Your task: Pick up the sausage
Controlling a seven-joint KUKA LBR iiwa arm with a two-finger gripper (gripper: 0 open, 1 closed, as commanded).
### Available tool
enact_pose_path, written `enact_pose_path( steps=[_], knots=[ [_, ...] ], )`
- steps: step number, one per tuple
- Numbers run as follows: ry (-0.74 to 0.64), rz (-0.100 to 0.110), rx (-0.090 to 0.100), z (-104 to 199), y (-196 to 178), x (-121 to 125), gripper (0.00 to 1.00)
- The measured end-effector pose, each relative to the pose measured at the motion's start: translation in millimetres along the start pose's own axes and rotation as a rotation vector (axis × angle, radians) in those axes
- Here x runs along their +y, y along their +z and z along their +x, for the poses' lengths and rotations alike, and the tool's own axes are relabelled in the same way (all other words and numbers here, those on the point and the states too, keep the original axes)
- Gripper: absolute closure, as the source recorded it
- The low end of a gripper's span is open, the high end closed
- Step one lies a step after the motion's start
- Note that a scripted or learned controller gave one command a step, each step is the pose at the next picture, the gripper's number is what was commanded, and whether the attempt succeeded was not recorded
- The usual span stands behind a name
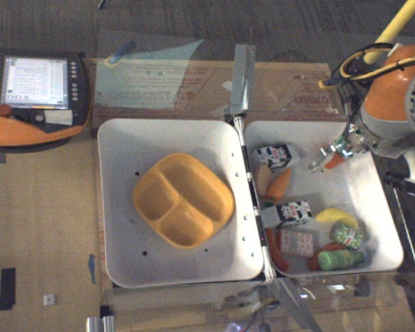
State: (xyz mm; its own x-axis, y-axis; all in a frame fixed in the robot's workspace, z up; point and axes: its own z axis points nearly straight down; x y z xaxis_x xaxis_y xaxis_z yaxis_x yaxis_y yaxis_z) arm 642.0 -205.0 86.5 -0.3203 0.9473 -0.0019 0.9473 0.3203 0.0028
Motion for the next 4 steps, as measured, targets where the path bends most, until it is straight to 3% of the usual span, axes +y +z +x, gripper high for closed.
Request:
enact_pose_path(
  steps=[1,2,3,4],
  knots=[
    [-0.001,-0.006,-0.004,-0.5,-12.5,2.2,1.0],
    [0.0,-0.006,-0.004,-0.6,-12.5,2.1,0.0],
    [-0.035,0.0,-0.001,10.1,0.1,-16.7,0.0],
    [-0.227,-0.003,-0.002,16.5,0.2,1.1,0.0]
  ],
)
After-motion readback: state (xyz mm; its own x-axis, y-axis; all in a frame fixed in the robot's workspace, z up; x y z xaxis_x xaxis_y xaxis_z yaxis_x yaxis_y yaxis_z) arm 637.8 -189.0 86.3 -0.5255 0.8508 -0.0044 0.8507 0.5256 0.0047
